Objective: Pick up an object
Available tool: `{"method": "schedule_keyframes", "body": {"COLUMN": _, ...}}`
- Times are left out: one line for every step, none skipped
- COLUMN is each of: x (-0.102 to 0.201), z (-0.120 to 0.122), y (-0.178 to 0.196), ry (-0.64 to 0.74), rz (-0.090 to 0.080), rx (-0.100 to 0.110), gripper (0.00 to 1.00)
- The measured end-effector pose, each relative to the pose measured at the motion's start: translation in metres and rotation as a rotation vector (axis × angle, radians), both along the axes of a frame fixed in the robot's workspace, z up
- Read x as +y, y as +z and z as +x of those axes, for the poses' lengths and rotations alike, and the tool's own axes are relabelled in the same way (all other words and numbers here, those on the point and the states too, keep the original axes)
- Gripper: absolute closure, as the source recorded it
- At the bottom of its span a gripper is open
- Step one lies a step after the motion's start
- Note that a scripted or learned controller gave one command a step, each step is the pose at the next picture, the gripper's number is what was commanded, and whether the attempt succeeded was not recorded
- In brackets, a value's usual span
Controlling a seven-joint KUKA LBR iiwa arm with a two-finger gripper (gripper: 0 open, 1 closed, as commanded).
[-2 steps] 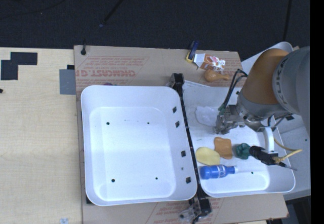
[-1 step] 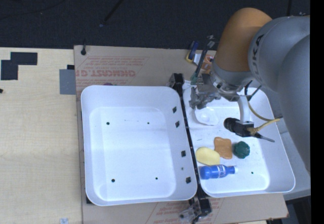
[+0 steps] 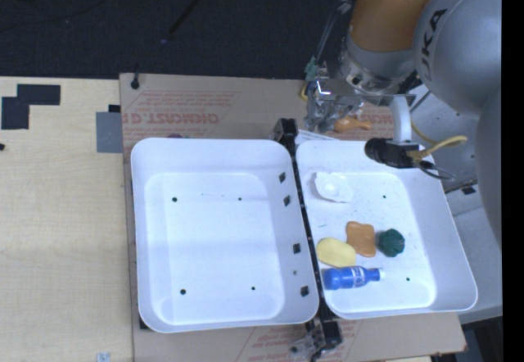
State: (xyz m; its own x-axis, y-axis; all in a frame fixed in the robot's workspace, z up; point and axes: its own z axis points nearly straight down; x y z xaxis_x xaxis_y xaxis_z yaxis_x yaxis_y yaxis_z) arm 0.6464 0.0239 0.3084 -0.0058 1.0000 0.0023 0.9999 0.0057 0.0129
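My gripper (image 3: 326, 112) hangs over the back rim of the right bin (image 3: 454, 270), under the arm's orange band. A small orange thing (image 3: 352, 124) shows just to its right; whether it is held is unclear. In the right bin lie a white crumpled piece (image 3: 333, 187) near the back, an orange-brown piece (image 3: 361, 238), a dark green ball (image 3: 391, 242), a yellow lump (image 3: 336, 251) and a blue bottle (image 3: 352, 277) on its side at the front. All of these lie well in front of the gripper.
The left bin (image 3: 147, 188) stands beside the right one, with black clips (image 3: 296, 248) along their shared wall. A dark fitting with a yellow cable (image 3: 401, 152) juts over the right bin's back right. Cardboard (image 3: 205, 106) lies under both bins.
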Motion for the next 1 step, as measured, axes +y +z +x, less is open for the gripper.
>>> {"method": "schedule_keyframes", "body": {"x": 0.0056, "z": -0.0035, "y": -0.0567, "ry": -0.004, "rz": -0.002, "rx": 0.020, "gripper": 1.00}}
